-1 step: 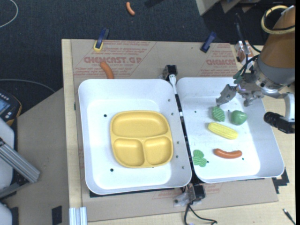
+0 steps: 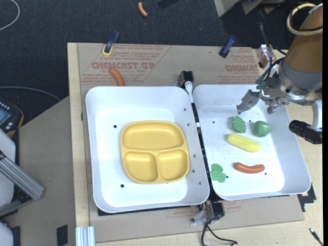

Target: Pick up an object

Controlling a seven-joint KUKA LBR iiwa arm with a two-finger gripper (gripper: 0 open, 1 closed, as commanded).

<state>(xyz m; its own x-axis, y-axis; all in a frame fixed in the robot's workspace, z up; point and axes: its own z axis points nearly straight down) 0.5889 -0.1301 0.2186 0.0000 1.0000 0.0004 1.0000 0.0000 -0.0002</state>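
1. Over the right bin's [image 2: 287, 186] far right part, the gripper [image 2: 259, 104] hung with its fingers spread and nothing between them.
2. Just below it lay a green round toy [image 2: 262, 128], with a ridged green piece [image 2: 238, 124] beside it.
3. Nearer the front lay a yellow corn cob [image 2: 244, 143], an orange sausage [image 2: 249, 167] and a small green leafy toy [image 2: 218, 172].
4. The left bin [image 2: 100, 137] held a yellow divided plate [image 2: 154, 151].

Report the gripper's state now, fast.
Gripper: open, holding nothing, poised over the far end of the right bin, above the green toys.
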